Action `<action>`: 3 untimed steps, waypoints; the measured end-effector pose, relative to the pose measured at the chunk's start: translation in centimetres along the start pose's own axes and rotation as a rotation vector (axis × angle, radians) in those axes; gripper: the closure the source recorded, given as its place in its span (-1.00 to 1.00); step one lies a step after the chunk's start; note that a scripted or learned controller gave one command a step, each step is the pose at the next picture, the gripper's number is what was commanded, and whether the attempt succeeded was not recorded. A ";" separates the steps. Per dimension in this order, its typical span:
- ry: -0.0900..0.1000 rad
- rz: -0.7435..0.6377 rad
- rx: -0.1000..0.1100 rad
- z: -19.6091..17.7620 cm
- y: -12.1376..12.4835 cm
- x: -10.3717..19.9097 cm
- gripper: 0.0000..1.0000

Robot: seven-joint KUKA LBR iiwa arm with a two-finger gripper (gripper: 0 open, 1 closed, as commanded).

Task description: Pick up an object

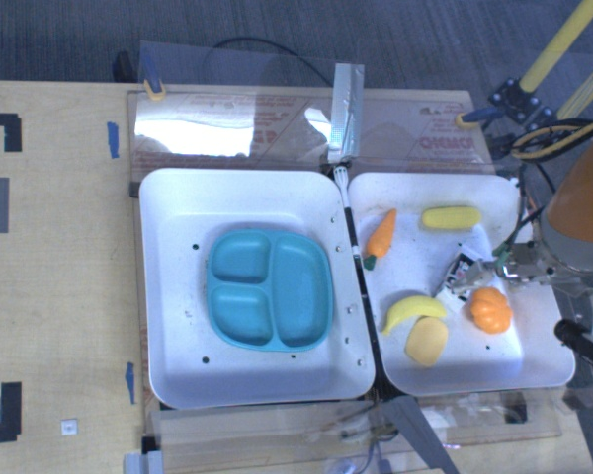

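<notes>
Two white bins sat side by side on the wooden tabletop [49, 294]. The left bin [168, 215] held a teal divided plate [271, 288]. The right bin [544, 358] held a carrot [381, 235], a yellow oblong piece [451, 218], a banana [413, 310], a yellow rounded piece [426, 341] and an orange fruit [490, 310]. The arm [578, 215] was cut off at the right edge, so most of its body was out of frame. The end effector [462, 273] was low in the right bin, just beside the orange fruit and above the banana; its dark fingers were too small and cluttered to judge, and whether anything was gripped could not be told. A clear panel [277, 117] with glare stood behind the bins. Dark carpet [277, 8] lay beyond the tabletop.
</notes>
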State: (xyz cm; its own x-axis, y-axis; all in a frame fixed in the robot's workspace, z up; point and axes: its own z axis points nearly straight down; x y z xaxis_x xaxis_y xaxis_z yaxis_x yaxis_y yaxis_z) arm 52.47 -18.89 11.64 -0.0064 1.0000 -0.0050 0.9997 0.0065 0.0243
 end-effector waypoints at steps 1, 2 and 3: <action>0.003 -0.002 -0.027 0.8 -2.6 -2.2 -1.00; 0.001 -0.002 -0.015 0.6 -3.0 -2.2 1.00; 0.001 0.222 0.022 -9.0 -3.2 -0.5 1.00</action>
State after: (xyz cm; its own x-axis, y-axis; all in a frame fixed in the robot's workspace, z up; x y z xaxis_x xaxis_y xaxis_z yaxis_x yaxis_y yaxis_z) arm 49.05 -19.33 20.55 0.2143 0.9768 -0.0008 0.9768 -0.2143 0.0029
